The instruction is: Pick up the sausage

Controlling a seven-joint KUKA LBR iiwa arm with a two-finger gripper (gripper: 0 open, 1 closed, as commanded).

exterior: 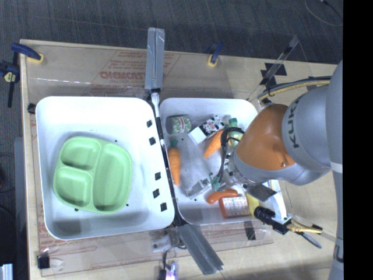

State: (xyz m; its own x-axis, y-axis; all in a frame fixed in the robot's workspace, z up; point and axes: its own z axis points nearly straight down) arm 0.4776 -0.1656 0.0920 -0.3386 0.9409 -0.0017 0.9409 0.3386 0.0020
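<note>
The sausage, a short reddish-orange link, lies near the front wall of the right bin. My gripper reaches down into that bin just above and behind the sausage, under the orange wrist band. The arm's bulk hides the right part of the bin. I cannot make out whether anything is held.
In the right bin lie two carrots, a small green-labelled can, a red-labelled pack beside the sausage and a small toy at the back. A green divided plate sits in the left bin.
</note>
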